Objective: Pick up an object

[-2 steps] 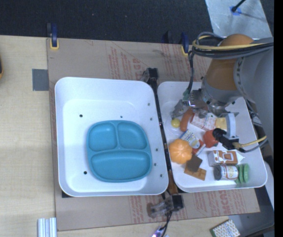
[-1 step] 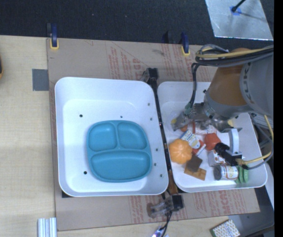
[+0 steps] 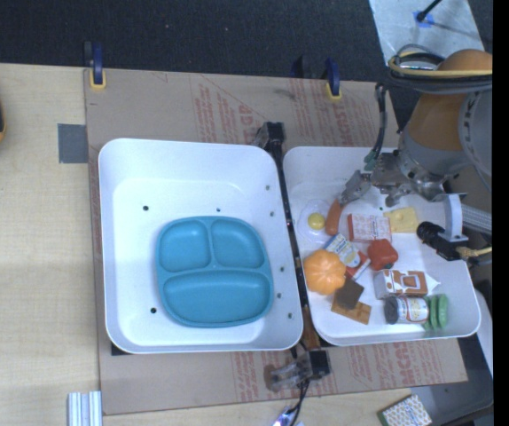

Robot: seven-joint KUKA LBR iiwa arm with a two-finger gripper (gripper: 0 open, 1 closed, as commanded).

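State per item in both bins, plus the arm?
Blue tray: flat in the left bin, compartments bare.
Right bin: holds a pile of small items.
Orange fruit: resting by the divider.
Can: lying on its side.
Carton: lying flat.
Red item: loose in the pile.
Gripper: low over the right bin's far end, nothing visibly held.

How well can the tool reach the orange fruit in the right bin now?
Probably yes. The orange fruit lies uncovered at the right bin's left edge, with the tool above the same bin; packets crowd its right side.
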